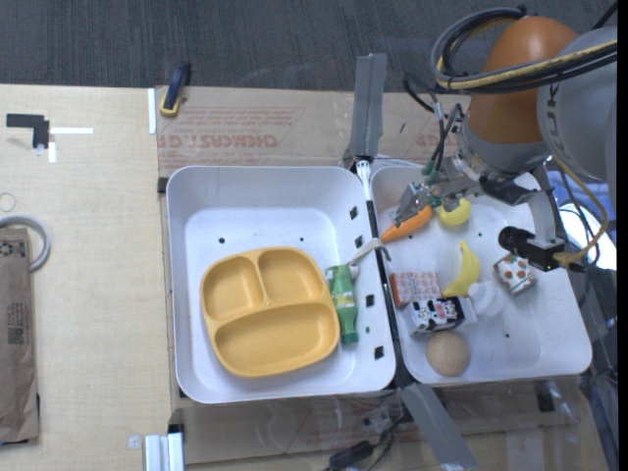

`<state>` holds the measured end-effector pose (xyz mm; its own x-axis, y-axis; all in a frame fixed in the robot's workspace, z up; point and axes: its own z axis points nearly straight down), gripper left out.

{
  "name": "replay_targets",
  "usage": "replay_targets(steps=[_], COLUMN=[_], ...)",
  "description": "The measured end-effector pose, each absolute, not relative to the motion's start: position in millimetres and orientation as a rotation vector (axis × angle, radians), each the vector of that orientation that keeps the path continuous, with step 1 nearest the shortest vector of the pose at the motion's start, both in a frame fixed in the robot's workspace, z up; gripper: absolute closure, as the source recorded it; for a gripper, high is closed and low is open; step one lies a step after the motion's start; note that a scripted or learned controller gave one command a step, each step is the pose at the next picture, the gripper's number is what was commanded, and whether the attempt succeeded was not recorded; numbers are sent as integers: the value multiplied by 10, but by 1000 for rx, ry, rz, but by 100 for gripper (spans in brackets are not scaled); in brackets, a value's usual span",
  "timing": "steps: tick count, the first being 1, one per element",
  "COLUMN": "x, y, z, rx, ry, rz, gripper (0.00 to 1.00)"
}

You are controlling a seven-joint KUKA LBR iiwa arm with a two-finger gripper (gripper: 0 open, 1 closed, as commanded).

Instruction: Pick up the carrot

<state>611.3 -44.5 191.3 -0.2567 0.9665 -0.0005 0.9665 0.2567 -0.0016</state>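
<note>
Reaching in from the right, the arm (535,77) hangs over the upper part of the right bin (564,346), and from its low, tilted wrist I judge it is working at the carrot. Both bins sit side by side on the desk (78,224), their inner walls touching, so anything lifted from one has a short way to the other.

The left bin (186,214) holds a yellow divided plate (270,307) lying flat, with a green bottle (343,302) on its side just beside the plate, against the shared wall. In the right bin lie a banana (465,271), a lemon (453,212), a small printed carton (439,314), a brown ball (447,353) and a patterned cup (515,273), scattered loosely.

The end effector (420,201) sits right at the carrot's thick end; whether it is clenched on it or released I cannot tell, as the parts blur together there.

The carrot (406,227) lies in the right bin's upper left corner, near the shared wall and just beside the lemon. It is orange, short and tapered, tilted with its narrow tip pointing down-left toward the left bin.
</note>
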Motion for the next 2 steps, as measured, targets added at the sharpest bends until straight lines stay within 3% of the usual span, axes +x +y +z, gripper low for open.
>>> replay_targets(steps=[1,2], x=[6113,6050], y=[-446,-561], z=[1913,2590], rx=[-1915,-1842], ry=[-2490,-2547], rz=[3,2], gripper=[0,0])
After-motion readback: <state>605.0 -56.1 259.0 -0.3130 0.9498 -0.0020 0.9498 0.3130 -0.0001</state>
